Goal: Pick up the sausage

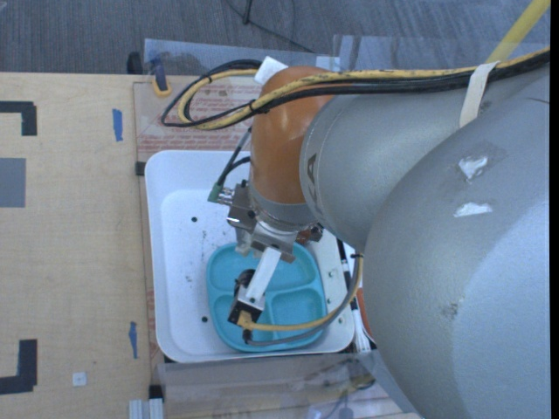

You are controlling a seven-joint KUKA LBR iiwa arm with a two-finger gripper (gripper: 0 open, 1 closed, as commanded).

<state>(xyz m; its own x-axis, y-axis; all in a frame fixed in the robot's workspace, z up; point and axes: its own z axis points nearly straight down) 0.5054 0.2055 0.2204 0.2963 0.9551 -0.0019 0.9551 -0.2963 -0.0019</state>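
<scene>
**Gripper over the blue tray, grasp state unreadable**

My gripper is down inside the white bin, over the upper edge of the blue tray. My own wrist and the orange band sit right on top of it from this angle. I cannot tell how far it is open, or whether it has hold of anything.

Tray: shallow and divided, 3 compartments visible. 1 larger on the left, 2 smaller on the right, 1 above the other in the view. It lies in the lower right part of the bin, close to the bin's bottom rim.

Sausage: I can't place it with confidence. The 1 candidate is a reddish-orange sliver at the bin's right edge, just beside the tray's lower right corner. It is mostly hidden under my arm. I cannot tell whether that is the sausage, or whether it lies in the bin or outside it.

Bin floor left of the tray has a few small dark specks.

The bin sits on a pale wooden surface. On the surface are 2 short blue tape marks, black angle marks and a grey square at the left edge.

Past the bin's top rim a loop of black and yellow cables lies on a brownish board. Beyond that is grey carpet.

My grey arm links cover the right side of the view.
</scene>
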